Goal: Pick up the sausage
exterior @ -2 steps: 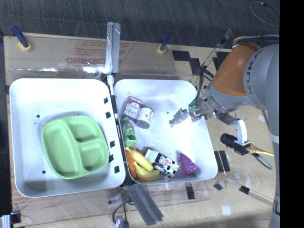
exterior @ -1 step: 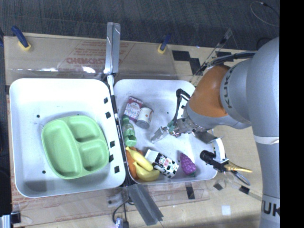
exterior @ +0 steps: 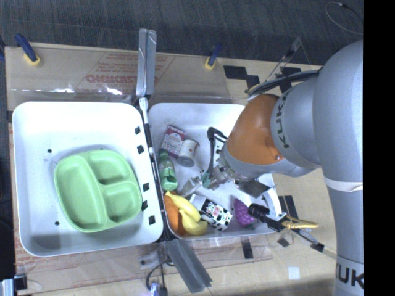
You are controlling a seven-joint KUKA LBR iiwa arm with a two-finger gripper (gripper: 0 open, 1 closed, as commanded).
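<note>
My gripper [exterior: 207,179] is low in the middle of the right bin [exterior: 237,111], under the arm's orange band [exterior: 253,134]. It hangs just right of a green bottle [exterior: 167,172] and below a small can [exterior: 179,145]. The wrist hides what lies directly beneath it. An orange-brown rounded piece [exterior: 171,213] sits in the bin's front left corner against a banana [exterior: 188,214]; I cannot tell what that piece is.
A black-and-white patterned toy [exterior: 216,213] and a purple item [exterior: 243,213] lie along the right bin's front wall. The left bin [exterior: 31,165] holds a green divided plate [exterior: 99,189]. A raised divider [exterior: 146,66] separates the bins.
</note>
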